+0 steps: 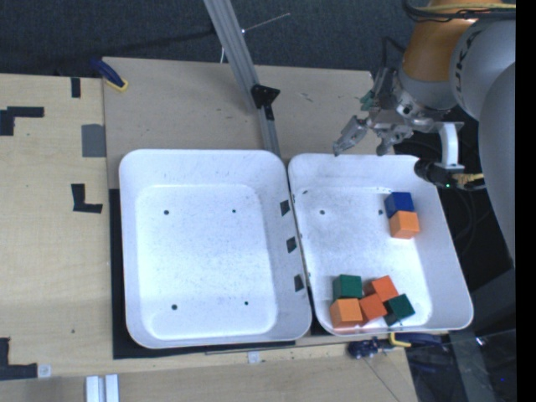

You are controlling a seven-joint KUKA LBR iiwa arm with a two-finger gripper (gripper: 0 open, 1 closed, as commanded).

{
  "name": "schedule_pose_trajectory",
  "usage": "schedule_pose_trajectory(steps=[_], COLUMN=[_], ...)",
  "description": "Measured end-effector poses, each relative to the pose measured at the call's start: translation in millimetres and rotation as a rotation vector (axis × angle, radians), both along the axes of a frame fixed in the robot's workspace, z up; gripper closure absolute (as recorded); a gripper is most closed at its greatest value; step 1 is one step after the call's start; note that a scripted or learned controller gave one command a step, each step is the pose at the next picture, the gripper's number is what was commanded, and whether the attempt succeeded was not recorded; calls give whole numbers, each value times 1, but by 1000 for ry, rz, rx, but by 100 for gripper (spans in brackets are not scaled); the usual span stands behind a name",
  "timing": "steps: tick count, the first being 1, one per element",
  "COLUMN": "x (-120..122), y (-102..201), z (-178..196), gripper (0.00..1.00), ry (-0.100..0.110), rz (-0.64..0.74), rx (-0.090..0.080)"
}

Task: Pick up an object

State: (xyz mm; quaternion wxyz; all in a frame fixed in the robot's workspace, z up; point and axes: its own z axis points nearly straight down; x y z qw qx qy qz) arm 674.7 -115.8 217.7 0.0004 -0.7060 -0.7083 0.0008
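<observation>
On the counter (50, 249) a slanted metal pole (239, 53) stands to the left of the gripper (362, 141), and the left bin (205, 162) lies further on that side. The gripper hangs over the far rim of the right bin (452, 291). Its two fingers are apart, and nothing sits between them. Below it and a little right, a blue block (399, 201) touches an orange block (404, 224). Well apart from the gripper, at the near rim, green and orange blocks (368, 300) lie in a cluster.

a robot lab — taped bench (167, 115) (two white bins (134, 224)).
</observation>
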Motion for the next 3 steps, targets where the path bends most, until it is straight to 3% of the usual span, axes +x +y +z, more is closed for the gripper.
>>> schedule_pose_trajectory(steps=[1,3], x=[0,-3], y=[0,6], z=[0,-107], gripper=[0,0], ry=[0,7], rz=[-1,-1], rx=[-1,0])
